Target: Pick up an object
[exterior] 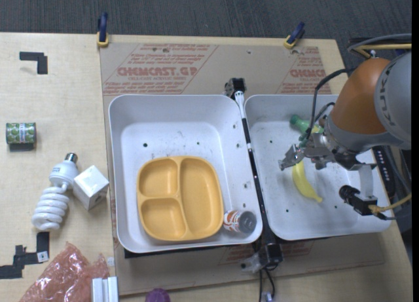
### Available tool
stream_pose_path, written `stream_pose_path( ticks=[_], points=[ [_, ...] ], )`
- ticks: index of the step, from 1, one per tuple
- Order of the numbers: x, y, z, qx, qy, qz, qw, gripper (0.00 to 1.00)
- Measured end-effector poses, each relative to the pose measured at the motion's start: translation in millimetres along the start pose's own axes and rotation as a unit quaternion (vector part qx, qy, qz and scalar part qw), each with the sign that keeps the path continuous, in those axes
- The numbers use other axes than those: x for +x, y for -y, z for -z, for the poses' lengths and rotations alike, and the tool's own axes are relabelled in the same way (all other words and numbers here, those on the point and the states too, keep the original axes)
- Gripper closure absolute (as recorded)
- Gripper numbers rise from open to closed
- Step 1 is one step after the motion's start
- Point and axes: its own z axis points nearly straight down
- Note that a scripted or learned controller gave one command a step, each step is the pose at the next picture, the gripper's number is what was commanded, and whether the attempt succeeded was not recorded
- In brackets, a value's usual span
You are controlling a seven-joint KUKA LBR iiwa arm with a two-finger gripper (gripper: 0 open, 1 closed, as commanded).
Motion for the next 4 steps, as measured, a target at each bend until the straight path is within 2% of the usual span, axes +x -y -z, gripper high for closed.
stream_pose_path(
  ticks=[1,2,3,4],
  points=[
    [-1,-1,10,-0.001,0.000,-0.001,1.0000,1.00],
    [-1,-1,10,-0.001,0.000,-0.001,1.0000,0.00],
    [14,41,-15,0.006,0.001,0.000,1.0000,0.00],
    [13,40,-5,0.005,0.002,-0.001,1.0000,1.00]
  ],
)
